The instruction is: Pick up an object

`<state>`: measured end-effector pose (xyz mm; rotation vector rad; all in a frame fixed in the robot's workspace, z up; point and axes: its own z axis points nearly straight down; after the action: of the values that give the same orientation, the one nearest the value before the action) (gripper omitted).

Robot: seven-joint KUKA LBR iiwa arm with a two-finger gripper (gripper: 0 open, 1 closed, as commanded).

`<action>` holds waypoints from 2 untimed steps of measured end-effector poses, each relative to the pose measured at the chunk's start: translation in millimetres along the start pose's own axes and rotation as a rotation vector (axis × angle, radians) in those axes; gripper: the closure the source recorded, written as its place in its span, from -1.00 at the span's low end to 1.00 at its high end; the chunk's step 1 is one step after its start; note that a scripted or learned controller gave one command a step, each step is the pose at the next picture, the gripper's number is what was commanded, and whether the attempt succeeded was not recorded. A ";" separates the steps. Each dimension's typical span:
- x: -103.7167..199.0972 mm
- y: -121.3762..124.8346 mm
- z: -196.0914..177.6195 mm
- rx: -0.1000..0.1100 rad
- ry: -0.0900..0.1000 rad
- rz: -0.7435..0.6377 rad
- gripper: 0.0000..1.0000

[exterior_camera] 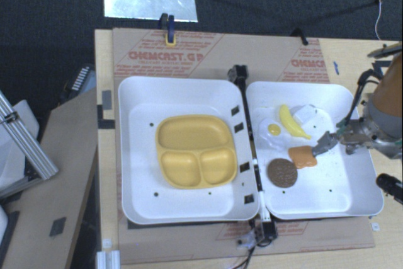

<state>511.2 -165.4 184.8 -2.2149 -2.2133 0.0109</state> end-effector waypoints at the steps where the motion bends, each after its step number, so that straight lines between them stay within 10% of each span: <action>1: 0.6 3.2 -7.1 -0.013 -0.003 -0.004 -1.00; 2: 11.0 0.6 45.0 -0.010 -0.001 -0.003 -1.00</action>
<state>511.3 -154.3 139.8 -2.2177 -2.2219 0.0011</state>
